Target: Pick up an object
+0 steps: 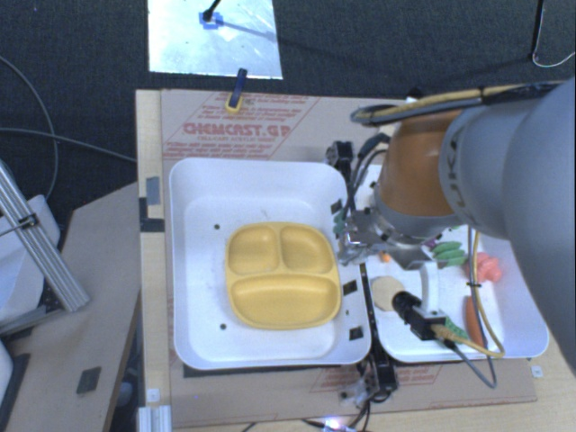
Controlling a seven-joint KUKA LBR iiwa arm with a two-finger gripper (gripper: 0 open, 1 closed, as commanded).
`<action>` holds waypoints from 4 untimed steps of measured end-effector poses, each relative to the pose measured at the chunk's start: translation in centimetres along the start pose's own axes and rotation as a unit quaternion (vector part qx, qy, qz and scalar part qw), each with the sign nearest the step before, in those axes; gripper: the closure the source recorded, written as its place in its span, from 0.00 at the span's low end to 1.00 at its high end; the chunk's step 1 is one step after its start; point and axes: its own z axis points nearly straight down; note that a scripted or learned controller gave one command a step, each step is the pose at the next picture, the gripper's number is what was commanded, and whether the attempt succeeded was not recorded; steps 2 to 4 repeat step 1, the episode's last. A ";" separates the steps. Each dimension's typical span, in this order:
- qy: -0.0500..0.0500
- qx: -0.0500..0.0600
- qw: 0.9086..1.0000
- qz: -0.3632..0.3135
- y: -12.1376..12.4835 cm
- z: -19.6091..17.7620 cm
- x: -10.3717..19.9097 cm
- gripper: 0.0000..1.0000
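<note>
Four small items lay in the right bin (525,324) on the bench: a pale round piece (387,291) near the bin's inner wall, a green piece (448,254) farther in, a pink piece (488,268) just beyond the green one, and an orange stick (474,320) toward the near rim. None of them was seen lifted. The gripper (389,252) hung low over the inner side of that bin, just above the pale round piece and beside the green one – whether it was open or closed could not be told from above, as the wrist covered it.

The grey arm (508,165), with its orange band (412,174), reached in from the right and hid much of the right bin's far half. In the left bin (261,171) a yellow plate (282,274) with three compartments lay flat near the middle, well apart from the gripper.

Both bins sat side by side on a cardboard sheet (238,129) printed in red. Beyond it – on the dark floor – lay a silver sheet (213,27).
</note>
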 end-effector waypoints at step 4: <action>-0.001 0.000 1.000 0.003 0.0 0.0 -0.4 0.00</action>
